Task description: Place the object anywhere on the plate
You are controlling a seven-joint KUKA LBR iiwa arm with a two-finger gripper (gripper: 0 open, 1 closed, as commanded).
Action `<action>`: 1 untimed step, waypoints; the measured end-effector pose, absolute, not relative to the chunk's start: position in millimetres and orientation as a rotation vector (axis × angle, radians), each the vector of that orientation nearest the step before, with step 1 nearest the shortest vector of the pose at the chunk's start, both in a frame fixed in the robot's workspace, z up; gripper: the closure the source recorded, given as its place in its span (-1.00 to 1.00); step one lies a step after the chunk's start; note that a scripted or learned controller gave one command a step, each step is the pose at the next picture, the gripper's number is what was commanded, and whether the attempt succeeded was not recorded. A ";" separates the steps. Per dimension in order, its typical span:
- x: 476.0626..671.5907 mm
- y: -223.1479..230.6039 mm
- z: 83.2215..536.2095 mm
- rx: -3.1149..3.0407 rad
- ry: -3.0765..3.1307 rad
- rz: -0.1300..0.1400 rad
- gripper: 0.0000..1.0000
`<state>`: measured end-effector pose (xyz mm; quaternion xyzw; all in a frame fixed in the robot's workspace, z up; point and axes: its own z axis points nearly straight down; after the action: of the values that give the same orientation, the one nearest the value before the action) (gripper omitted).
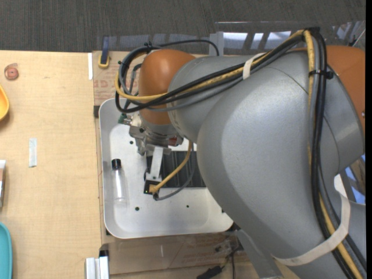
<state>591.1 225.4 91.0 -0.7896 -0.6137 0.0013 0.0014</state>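
Observation:
A clear tube with a black cap [118,181] lies lengthwise near the left wall of the white bin [151,222], cap toward the back. My gripper [145,147] hangs under the orange wrist band over the middle of that bin, just right of the tube and apart from it. I see nothing held in it. A dark ribbed thing [176,166] lies in the bin right of the gripper, largely covered by the arm. The grey arm hides the bin's right side and everything beyond it.
Left of the bin the wooden bench [52,202] carries an orange rim [3,106] at the left edge, a teal rim [4,251] at bottom left, a small pink disc [11,71] and a clear strip [32,153].

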 end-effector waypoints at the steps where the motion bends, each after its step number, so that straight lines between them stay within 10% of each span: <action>1: 655.6 227.5 229.4 -2.396 -2.034 0.004 1.00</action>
<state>655.6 227.5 229.4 -0.7624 -0.6472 0.0012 -0.0006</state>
